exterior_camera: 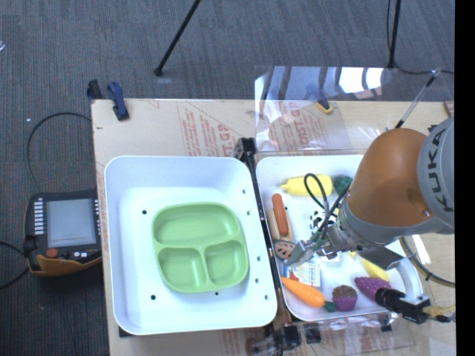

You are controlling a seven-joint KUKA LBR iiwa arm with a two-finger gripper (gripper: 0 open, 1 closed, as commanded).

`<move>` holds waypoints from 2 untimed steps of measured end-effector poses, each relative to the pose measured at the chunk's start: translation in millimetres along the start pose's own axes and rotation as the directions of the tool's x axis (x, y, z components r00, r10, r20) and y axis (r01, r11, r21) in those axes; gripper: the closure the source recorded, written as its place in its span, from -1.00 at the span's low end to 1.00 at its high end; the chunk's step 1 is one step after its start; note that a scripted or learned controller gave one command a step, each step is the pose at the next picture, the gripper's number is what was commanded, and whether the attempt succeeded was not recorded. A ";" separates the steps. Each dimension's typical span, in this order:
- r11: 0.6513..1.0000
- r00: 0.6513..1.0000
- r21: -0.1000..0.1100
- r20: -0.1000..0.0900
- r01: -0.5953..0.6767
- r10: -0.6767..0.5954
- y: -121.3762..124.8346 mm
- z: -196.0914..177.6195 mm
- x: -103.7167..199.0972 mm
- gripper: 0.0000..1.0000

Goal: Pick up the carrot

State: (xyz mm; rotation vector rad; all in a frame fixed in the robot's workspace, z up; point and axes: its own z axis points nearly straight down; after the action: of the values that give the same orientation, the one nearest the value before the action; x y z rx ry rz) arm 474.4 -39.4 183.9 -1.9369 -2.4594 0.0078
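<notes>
Orange carrot (306,293) lies at lower left of the right bin (276,170), tip toward the bin's left wall, next to a purple-topped toy (344,297). Gripper (300,252) hangs just above it near a hot dog (279,213); can't tell finger state. Green tray (199,245) sits in left bin (126,176).

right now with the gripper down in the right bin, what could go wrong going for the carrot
1. The gripper sits above the carrot, nearer the hot dog and a round slice; closing here would likely catch the wrong item.
2. The carrot lies near the bin's front wall, beside a white card and a purple-topped muffin, so a finger may hit these.
3. The arm hides part of the bin.
</notes>
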 end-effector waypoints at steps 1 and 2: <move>0.996 0.996 -0.011 0.001 0.084 -0.084 -7.6 92.8 -49.5 -1.00; 0.955 0.955 -0.005 0.002 0.298 -0.298 -13.1 98.0 -63.3 -1.00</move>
State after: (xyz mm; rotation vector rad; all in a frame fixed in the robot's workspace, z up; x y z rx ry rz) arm 475.4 -103.8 85.7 -1.5458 -2.7266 0.0005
